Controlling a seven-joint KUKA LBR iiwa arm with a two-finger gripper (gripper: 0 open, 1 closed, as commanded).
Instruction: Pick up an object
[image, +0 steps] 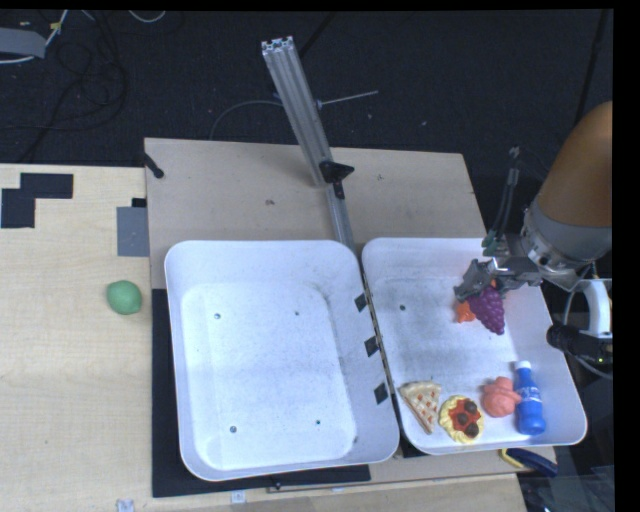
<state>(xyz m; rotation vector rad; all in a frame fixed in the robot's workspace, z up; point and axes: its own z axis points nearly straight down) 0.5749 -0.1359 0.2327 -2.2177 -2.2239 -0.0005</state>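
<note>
Matt white plastic bins (262, 455), pale wood-grain bench (60, 330), ribbed metal rail (300, 110)

So there's just the one camera, mounted up high over the pale wooden surface (60, 330) and tilted down at a slant, not straight overhead. It sits far enough back to get both shallow white plastic bins in, the left bin (262, 360) around the middle and the right bin (440, 330) toward 3 o'clock. The far edge of the scene is up at 12 o'clock, dark floor with cables. The grey arm with the orange band (580, 190) comes in from 3 o'clock.
</note>
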